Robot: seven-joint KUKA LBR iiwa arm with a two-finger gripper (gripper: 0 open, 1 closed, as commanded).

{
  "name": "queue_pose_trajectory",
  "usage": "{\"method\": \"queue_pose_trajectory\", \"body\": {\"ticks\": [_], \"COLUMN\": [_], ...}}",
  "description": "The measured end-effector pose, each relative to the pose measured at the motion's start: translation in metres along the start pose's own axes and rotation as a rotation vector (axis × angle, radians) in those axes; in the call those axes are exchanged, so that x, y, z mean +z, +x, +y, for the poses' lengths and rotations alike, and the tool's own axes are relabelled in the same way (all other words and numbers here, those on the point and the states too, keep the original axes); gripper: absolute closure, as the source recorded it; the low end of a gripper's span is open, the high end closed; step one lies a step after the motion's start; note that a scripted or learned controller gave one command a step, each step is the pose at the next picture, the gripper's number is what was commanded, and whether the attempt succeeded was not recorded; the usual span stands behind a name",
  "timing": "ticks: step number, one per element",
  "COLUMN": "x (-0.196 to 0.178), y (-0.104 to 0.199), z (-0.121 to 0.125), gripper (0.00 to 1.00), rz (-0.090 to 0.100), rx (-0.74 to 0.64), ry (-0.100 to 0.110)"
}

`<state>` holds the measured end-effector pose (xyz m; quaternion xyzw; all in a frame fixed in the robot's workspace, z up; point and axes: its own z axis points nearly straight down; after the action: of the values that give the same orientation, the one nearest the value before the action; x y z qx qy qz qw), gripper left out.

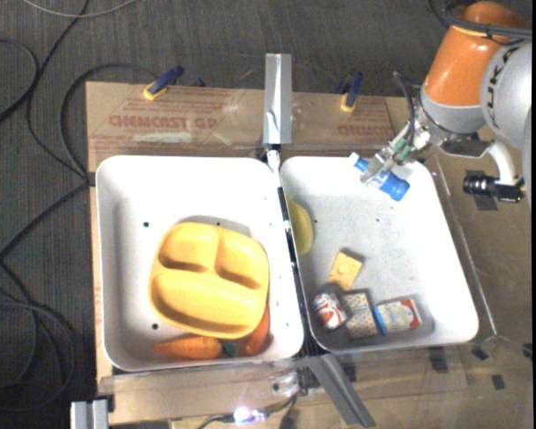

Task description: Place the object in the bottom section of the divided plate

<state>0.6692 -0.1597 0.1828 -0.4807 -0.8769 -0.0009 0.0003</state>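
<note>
A yellow divided plate [212, 278] lies in the left bin [125, 186], with two small sections at its far side and one wide section at its near side. My gripper [379, 171] hangs over the far edge of the right bin [447, 239], near its back right corner. Blue parts [395, 186] show at the gripper's tip; I cannot tell whether they are an object or part of the gripper. The orange-banded arm [469, 56] reaches in from the upper right.
Orange carrots [189, 348] lie against the plate's near edge. The right bin holds a yellow rounded item [301, 227] by the divider, a yellow cracker-like square [345, 269], a small can [327, 310] and two packets [397, 315] near the front wall.
</note>
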Motion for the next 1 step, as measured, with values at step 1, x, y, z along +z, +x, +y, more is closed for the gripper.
{"method": "queue_pose_trajectory", "body": {"ticks": [1], "x": [0.0336], "y": [-0.0052], "z": [-0.0047], "gripper": [1.0], "rz": [0.0], "rx": [0.214], "ry": [0.003]}}
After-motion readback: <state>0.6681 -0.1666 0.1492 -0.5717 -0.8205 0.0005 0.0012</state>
